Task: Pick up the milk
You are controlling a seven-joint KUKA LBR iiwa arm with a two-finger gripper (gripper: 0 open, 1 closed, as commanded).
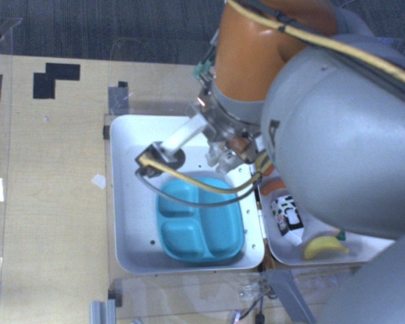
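The milk is a small carton, white with black patches, flat-sided and square-edged. It stands in the right bin close to that bin's left wall, and my own grey arm covers part of it. A yellow banana, smooth and curved, lies just beside it on the near side. Something red-orange sits at the carton's far side, too hidden for me to name.

My end effector hangs over the left bin, above the far edge of a glossy blue tray with moulded compartments. I cannot tell whether it is spread or pressed together. A yellow cable loops across the tray.

I judge the pick has not begun, since I am over the wrong bin. To do it well I should cross the divide and come down square on two opposite flat faces of the carton. I should keep clear of the banana and the bin wall. The carton's sides are probably slick, so a centred, firm grip matters. The pale wooden counter lies beyond the bins.
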